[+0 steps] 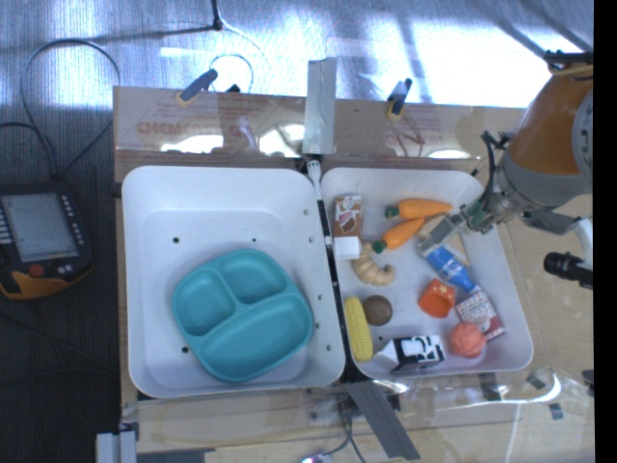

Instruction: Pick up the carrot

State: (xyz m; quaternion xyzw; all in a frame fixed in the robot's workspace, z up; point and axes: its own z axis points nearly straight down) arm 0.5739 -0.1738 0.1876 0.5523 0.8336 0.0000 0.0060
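Observation:
Two orange carrots with green tops lie in the right bin (501,258) near its back. One carrot (422,207) lies level. The other carrot (401,231) slants just below it. My gripper (442,230) reaches in from the right and sits low right beside the tips of both carrots, above a blue packet (450,266). I see nothing held in it. The arm's orange band (554,123) is at the right edge.
The right bin also holds a brown packet (347,215), a white cube (347,249), a tan pastry (374,271), a corn cob (358,328), a brown ball (377,309), a red cup (437,298) and a pink ball (467,340). A teal divided plate (243,313) lies in the left bin (164,210).

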